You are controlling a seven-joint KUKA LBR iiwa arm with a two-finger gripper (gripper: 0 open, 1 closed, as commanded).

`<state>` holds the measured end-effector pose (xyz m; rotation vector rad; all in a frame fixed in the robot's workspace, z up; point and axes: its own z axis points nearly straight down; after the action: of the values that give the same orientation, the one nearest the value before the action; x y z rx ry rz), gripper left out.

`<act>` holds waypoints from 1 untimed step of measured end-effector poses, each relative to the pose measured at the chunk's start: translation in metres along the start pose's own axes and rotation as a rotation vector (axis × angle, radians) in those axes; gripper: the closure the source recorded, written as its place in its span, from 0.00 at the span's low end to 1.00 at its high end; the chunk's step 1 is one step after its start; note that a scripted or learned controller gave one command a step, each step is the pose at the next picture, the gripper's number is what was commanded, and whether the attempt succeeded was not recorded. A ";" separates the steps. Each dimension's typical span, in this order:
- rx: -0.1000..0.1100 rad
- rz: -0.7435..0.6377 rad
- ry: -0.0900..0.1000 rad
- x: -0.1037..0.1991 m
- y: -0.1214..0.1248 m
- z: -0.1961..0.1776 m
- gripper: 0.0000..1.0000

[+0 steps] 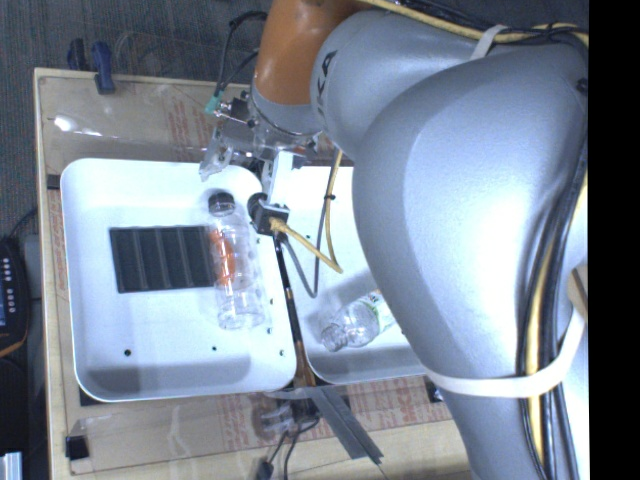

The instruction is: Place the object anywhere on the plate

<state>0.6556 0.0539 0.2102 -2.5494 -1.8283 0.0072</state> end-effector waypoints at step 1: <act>-0.004 0.193 0.000 -0.003 0.001 -0.037 0.00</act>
<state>0.6559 0.0512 0.2467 -2.7171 -1.5754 0.0048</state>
